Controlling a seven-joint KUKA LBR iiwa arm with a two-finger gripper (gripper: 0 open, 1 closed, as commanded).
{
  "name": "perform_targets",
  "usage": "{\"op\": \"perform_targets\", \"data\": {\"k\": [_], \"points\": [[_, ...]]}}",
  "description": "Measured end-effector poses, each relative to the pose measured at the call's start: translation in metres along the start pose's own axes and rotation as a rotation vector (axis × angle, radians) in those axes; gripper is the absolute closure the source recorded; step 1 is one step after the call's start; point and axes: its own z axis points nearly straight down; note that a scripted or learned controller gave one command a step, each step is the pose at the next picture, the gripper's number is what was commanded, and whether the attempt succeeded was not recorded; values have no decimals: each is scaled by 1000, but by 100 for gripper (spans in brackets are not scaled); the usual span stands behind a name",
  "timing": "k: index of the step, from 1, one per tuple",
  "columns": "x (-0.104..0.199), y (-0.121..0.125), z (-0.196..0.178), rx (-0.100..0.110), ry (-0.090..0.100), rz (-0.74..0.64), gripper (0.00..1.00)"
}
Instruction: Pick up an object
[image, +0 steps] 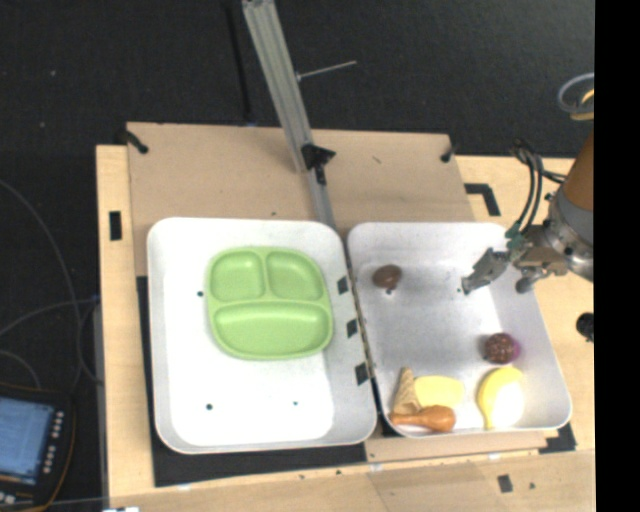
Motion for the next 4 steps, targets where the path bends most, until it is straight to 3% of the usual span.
{"op": "perform_targets", "data": {"k": [1,3,4], "points": [[0,0,0,0,0,1,0],[2,-5,117,6,0,3,0],[1,-5,158,3,-1,4,0]]}}
